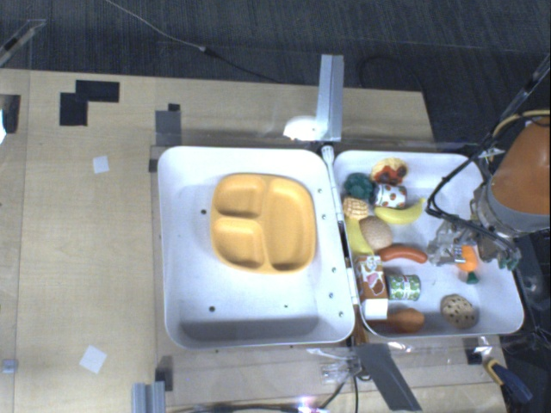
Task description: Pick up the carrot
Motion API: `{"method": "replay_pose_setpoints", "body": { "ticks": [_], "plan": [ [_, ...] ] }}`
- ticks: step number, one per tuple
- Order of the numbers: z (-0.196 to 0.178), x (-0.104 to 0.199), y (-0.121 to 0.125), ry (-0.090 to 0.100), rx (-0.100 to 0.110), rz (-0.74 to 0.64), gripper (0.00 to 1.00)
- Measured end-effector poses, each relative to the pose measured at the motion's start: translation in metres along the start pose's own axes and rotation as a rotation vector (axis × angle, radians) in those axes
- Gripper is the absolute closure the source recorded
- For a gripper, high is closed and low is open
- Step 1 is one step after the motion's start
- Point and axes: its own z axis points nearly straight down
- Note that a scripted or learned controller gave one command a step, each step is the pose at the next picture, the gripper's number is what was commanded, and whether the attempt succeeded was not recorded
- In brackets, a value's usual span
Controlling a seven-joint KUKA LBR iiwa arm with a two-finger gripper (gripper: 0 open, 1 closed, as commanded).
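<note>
The carrot (pixel 467 260) is a small orange piece with a green end. It lies on the floor of the right bin (pixel 508 317), towards its right side. My gripper (pixel 472 253) hangs low over the carrot from the grey arm with the orange band (pixel 527 175). The gripper is open, with one finger (pixel 443 248) left of the carrot, the other on its right, and a gap on each side. The carrot rests on the bin floor and is partly covered by the gripper body.
The right bin also holds a sausage (pixel 402 253) just left of the gripper, a banana (pixel 401 214), a cookie (pixel 459 311), a green can (pixel 403 286), a bread roll (pixel 375 231) and several other toy foods. A yellow divided plate (pixel 263 222) sits in the left bin (pixel 185 308).
</note>
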Motion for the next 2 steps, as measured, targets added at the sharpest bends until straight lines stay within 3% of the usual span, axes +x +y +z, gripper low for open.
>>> {"method": "replay_pose_setpoints", "body": {
  "ticks": [1,2],
  "plan": [
    [-0.063,0.032,0.031,0.015,-0.001,0.313,1.0],
    [-0.099,0.042,0.088,0.015,-0.001,0.547,1.0]
  ]
}}
